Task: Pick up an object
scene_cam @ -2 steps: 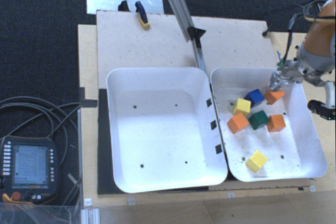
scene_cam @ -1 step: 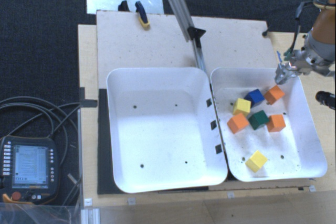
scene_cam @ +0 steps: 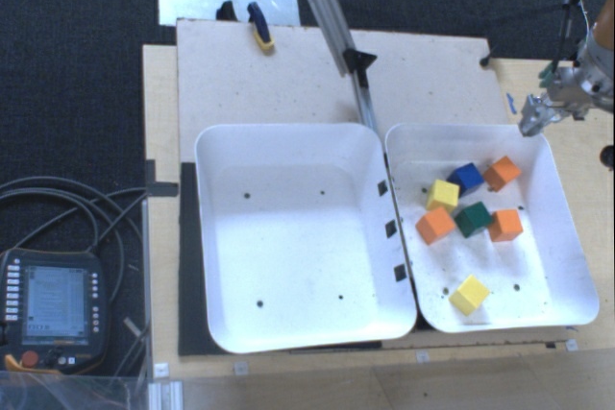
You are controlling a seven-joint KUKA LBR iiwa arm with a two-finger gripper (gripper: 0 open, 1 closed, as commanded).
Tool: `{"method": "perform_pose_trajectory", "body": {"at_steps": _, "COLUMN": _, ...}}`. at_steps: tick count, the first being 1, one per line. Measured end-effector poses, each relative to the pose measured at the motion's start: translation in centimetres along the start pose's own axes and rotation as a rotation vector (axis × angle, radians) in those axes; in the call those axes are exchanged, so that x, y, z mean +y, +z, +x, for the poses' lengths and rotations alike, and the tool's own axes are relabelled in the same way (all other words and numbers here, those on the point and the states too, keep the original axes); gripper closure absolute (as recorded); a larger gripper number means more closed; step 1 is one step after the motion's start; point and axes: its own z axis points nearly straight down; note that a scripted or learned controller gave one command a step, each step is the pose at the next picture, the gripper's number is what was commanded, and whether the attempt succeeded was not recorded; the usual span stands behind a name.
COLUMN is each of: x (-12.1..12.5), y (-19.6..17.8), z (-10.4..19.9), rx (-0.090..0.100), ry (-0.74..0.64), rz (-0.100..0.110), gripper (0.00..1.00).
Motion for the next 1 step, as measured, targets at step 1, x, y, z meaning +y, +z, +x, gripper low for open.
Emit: {"method": "perform_pose_trajectory", "body": {"at_steps": 1, "x": 0.15, "y": -0.62, "z": 6.24, "rx": 0.005, "ry": -0.006, "rz": 0.004, "gripper": 1.00}}
